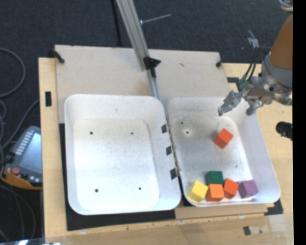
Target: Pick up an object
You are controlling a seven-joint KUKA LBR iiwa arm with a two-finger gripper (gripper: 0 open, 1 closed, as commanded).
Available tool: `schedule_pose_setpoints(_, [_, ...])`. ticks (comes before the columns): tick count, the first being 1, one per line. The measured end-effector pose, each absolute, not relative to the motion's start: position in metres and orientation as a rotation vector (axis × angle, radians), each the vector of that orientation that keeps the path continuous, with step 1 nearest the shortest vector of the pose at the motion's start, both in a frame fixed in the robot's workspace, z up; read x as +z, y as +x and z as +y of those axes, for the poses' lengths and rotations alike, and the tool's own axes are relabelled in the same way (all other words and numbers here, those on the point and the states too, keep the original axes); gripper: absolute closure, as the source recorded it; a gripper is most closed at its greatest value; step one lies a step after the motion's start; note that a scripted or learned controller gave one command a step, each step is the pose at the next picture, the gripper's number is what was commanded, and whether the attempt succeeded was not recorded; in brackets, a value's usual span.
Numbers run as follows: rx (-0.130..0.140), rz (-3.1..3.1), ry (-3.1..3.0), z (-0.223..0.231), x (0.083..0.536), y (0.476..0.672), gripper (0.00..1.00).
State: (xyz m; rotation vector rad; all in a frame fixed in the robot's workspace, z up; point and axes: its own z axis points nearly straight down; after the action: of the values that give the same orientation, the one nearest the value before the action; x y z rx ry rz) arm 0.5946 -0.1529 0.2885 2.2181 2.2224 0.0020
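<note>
Claw [240, 104], fingers spread and holding nothing, poised over the right bin's [191, 117] far corner above a lone orange cube [223, 138], presumably the easiest target since 5 other cubes [222, 187] crowd the near wall.

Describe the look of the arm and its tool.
The arm shows a broad orange band over a grey metal wrist, with thin dark and green cables running down its side. The grey two-finger metal tool ends in pale, angular metallic fingers below a blocky grey body.
</note>
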Motion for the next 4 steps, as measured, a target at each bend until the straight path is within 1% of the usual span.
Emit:
schedule_pose_setpoints(1, [-0.009,2.222,2.228,-0.19,0.178,0.568,0.0])
schedule_pose_setpoints(2, [0.001,2.22,2.216,-0.161,0.096,0.567,0.0])
schedule_pose_setpoints(3, [0.005,2.22,2.211,-0.19,0.098,0.635,0.0])
schedule_pose_setpoints(4, [0.007,2.224,2.211,-0.152,0.147,0.643,0.0])
